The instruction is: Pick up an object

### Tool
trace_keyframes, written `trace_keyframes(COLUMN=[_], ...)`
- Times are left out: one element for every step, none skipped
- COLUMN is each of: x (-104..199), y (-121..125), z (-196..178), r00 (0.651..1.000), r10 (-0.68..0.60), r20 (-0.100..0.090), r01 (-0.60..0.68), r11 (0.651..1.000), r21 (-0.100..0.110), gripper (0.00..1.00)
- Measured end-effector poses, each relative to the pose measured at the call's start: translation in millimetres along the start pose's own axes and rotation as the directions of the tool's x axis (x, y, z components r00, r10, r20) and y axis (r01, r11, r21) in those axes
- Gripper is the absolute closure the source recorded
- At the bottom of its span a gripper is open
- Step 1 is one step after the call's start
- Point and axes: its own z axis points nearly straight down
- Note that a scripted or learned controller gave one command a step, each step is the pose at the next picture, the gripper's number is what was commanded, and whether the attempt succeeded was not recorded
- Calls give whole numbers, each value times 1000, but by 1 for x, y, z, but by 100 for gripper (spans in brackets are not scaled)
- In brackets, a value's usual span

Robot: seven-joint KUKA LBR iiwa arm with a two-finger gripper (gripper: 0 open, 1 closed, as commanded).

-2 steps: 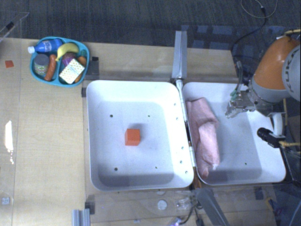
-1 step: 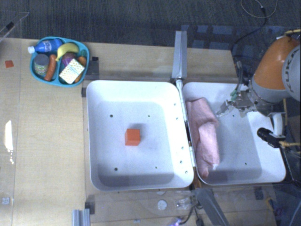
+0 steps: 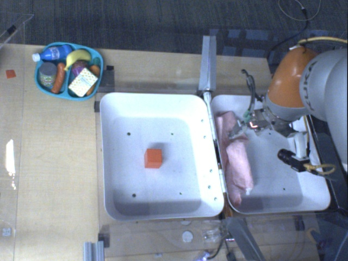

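We take the right bin as our landmark: a pink cloth-like bundle lies along its left wall, likely our target, and the gripper sits low over the bundle's upper end, seemingly to grasp it. Whether its fingers are spread or holding anything, we cannot tell. An orange cube waits in the left bin beside it.
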Motion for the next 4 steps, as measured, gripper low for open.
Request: trace_keyframes(x=[19, 2, 4, 9], y=[-38, 19, -15, -46], z=[-1, 0, -1, -2], r00=[998, 999, 998, 988], r10=[-57, 32, -65, -155], r20=[2, 2, 2, 4], r01=[57, -32, 65, 155], r11=[998, 999, 998, 988], r21=[-5, -2, -3, -6], gripper=[0, 0, 0, 0])
